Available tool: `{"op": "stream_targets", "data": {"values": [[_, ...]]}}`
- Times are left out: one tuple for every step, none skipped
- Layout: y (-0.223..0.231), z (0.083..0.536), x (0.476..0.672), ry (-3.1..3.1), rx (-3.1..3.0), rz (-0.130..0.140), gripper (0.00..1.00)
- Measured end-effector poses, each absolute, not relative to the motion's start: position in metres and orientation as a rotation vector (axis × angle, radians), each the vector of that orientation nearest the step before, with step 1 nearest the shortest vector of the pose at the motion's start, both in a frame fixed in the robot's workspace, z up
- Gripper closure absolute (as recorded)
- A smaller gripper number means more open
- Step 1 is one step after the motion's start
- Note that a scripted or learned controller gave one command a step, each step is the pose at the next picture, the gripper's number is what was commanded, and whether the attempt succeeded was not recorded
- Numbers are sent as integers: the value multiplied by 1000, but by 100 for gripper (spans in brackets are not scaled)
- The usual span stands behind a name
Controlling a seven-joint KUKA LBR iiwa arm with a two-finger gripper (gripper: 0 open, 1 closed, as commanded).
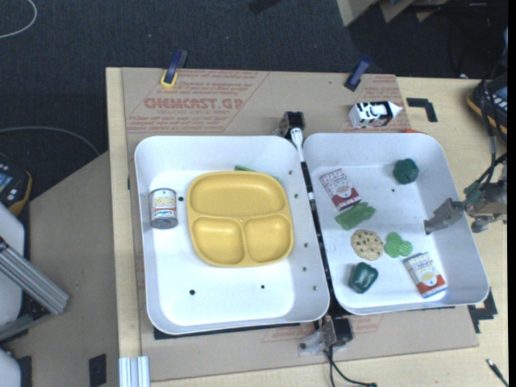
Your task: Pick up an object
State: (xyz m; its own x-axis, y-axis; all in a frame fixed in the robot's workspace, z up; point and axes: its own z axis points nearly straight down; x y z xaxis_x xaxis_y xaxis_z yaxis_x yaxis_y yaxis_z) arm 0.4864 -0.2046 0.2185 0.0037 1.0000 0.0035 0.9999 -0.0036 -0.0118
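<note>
Two shallow white bins sat side by side on the table [129,103]. The left bin [161,297] held a yellow divided plate [240,216] with three compartments, one small can [164,209] standing upright just beside its left edge, and a sliver of something green [244,168] peeking out behind the plate. The right bin [439,156] held seven things: two small red-and-white cartons [339,188] [425,274], one cookie [367,244], and four green pieces, well apart from one another [405,170] [355,215] [398,245] [363,276]. The gripper [443,216] hung over the right bin's right rim, near the second carton; whether it was spread or closed could not be told. A black-and-white carton [375,114] lay on the table behind the right bin.
</note>
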Motion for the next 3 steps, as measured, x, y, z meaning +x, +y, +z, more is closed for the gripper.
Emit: {"op": "stream_targets", "data": {"values": [[-204,224,489,-2221,-2221,0,0],[-199,178,483,-2216,-2217,3,0],[-190,129,476,-2216,-2216,3,0]]}}
